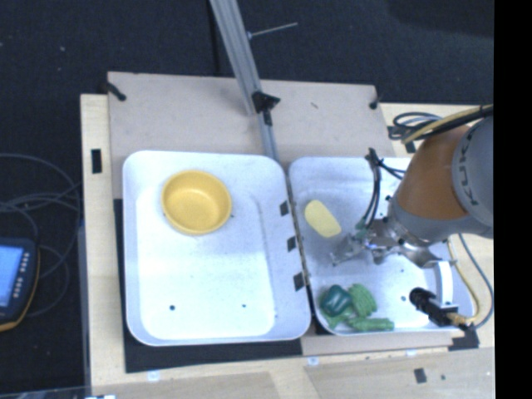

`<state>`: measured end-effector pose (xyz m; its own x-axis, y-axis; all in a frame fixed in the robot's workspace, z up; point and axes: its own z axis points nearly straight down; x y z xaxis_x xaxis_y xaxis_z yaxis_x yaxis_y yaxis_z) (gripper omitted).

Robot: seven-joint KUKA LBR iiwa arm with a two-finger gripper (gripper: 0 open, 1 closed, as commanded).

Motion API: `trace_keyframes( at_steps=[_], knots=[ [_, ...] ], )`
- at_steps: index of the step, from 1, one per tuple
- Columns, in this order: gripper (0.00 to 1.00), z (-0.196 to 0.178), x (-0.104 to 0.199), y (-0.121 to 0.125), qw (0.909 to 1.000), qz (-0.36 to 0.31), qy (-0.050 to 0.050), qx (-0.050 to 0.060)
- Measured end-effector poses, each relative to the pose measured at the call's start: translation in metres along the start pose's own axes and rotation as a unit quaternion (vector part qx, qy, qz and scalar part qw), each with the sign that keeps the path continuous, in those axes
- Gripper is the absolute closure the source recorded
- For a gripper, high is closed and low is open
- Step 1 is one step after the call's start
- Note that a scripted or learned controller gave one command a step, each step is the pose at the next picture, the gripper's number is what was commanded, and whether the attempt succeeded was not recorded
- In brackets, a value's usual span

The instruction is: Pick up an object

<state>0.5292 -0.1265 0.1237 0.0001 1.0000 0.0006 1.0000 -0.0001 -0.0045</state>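
Note:
In the right bin (332,181) a pale yellow block (322,219) lies near the left wall. A cluster of green toys (351,304) rests at the bin's front edge. My gripper (353,252) hangs over the middle of the right bin, between the yellow block and the green toys, touching neither. Nothing shows between its thin fingers. A yellow bowl (196,202) sits upright in the back left of the left bin (208,306).
A slanted metal pole (241,56) rises from the back of the bench between the bins. The arm's orange band (432,177) covers the right bin's right side. Cables lie at the back right.

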Motion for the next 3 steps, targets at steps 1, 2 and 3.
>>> trace_keyframes(
  at_steps=[1, 2, 3],
  knots=[
    [1.00, -0.013, -0.001, 0.002, 1.0000, 0.001, 0.000, -0.003],
    [1.00, -0.075, -0.002, 0.006, 1.0000, 0.000, -0.001, -0.005],
    [1.00, -0.135, -0.002, 0.013, 1.0000, 0.000, -0.001, -0.005]
  ],
)
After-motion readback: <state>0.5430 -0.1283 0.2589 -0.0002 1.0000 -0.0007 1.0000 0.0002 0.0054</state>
